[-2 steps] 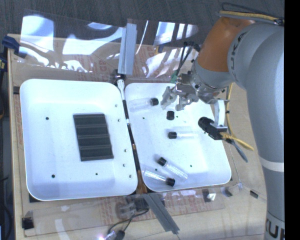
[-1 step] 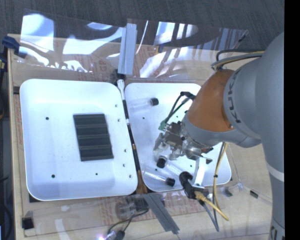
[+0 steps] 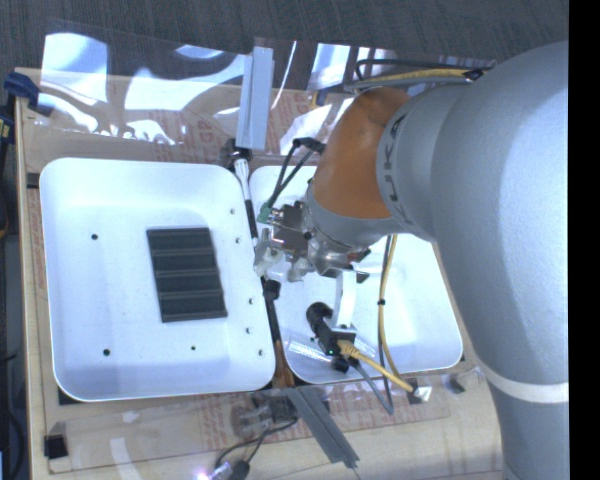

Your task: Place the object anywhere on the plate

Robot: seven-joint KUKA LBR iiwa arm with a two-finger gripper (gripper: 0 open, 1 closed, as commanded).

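the left shallow white bin point(image 3: 90, 298) holds one dark grey ribbed rectangular plate point(image 3: 186, 273), flat at its middle. one grey arm point(image 3: 500, 218) covers much of the second, right shallow white bin point(image 3: 425, 318); its tool point(image 3: 280, 251) hangs by their meeting rims, open or closed i cannot tell.

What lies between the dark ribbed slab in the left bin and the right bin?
In the camera view, only bare white floor of the left bin, then its raised rim, separates the dark ribbed slab from the right bin.
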